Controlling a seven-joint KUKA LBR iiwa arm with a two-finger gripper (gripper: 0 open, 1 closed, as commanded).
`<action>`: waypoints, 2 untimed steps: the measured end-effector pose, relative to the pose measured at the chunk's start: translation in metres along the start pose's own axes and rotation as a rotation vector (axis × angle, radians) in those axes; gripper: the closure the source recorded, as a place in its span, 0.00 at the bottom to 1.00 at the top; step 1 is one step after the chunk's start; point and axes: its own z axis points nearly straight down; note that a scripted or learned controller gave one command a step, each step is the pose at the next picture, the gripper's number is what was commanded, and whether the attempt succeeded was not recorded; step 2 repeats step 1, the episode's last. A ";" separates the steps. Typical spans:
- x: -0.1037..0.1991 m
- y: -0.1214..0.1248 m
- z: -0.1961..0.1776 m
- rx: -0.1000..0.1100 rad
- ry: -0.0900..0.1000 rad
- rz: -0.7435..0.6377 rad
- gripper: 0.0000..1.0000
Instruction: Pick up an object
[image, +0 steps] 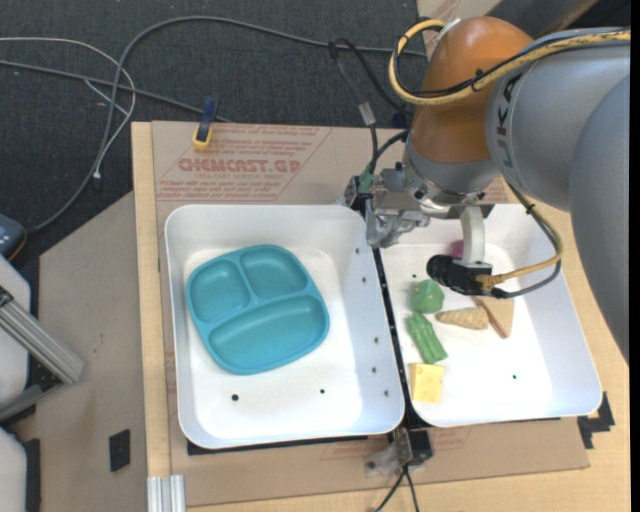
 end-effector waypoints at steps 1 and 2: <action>0.042 -0.024 0.004 0.004 -0.001 0.002 1.00; 0.042 -0.024 0.004 0.004 -0.001 0.002 1.00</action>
